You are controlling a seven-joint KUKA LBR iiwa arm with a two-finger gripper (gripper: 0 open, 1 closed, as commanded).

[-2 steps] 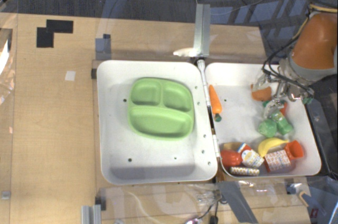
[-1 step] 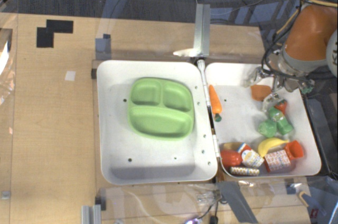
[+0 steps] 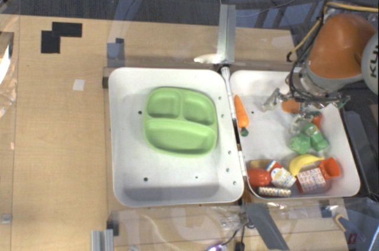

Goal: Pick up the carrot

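Note:
The carrot is orange with a small green tip at its near end. It lies lengthwise along the left wall of the right bin, in that bin's far half. My gripper hangs below the orange wrist band over the far right part of the same bin, roughly a carrot's length to the right of the carrot and apart from it. A small orange thing sits right under the gripper; I cannot make out what it is or whether it is gripped.
A green divided plate lies in the left bin. The right bin's near right part holds green toys, a banana, a red tomato, a printed box and an orange cup.

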